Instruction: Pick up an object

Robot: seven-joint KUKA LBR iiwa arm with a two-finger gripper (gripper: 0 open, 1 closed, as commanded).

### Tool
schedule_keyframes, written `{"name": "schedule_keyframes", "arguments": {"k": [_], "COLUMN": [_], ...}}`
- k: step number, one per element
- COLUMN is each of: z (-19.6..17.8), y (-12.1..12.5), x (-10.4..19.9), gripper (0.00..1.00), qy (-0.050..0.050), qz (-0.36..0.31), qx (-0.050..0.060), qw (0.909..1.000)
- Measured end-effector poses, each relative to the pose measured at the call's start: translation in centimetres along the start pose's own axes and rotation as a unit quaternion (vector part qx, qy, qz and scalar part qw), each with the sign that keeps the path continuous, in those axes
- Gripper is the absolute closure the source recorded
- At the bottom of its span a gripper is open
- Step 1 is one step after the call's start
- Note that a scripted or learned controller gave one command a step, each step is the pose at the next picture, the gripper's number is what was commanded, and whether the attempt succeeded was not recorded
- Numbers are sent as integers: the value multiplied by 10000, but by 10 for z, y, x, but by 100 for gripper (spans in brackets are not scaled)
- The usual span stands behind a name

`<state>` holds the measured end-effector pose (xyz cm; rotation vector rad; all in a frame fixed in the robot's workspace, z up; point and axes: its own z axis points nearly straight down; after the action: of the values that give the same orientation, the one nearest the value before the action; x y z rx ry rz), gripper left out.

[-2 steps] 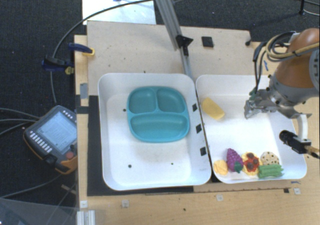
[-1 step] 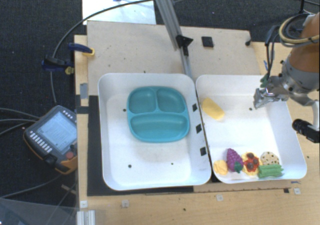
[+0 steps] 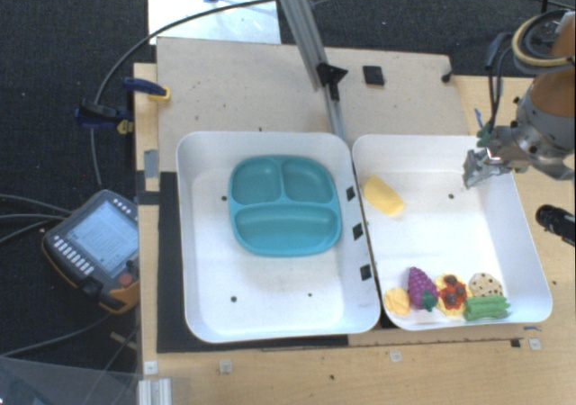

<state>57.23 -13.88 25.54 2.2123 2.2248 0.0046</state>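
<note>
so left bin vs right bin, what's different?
The left bin holds one teal divided plate, set in its upper middle; the right bin holds several small toy foods. The right bin's items are spread out, a yellow block near its left wall and a cluster along its near edge. The pincer hangs over the right bin. Both are shallow and white.

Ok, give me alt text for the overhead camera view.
The end effector hovers over the right bin, which holds a yellow block and toy food along its near edge. The left bin holds a teal divided plate.

Smooth glossy plastic teal plate (image 3: 284, 207), 2 white bins (image 3: 207, 304), matt speckled board (image 3: 243, 88).
</note>
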Motion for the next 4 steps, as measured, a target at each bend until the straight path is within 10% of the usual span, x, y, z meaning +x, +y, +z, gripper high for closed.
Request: {"name": "schedule_keyframes", "arguments": {"k": [4], "z": [15], "y": [-3], "x": [232], "gripper": [100], "qy": [16], "qz": [-25], "qx": [22], "qw": [10000]}}
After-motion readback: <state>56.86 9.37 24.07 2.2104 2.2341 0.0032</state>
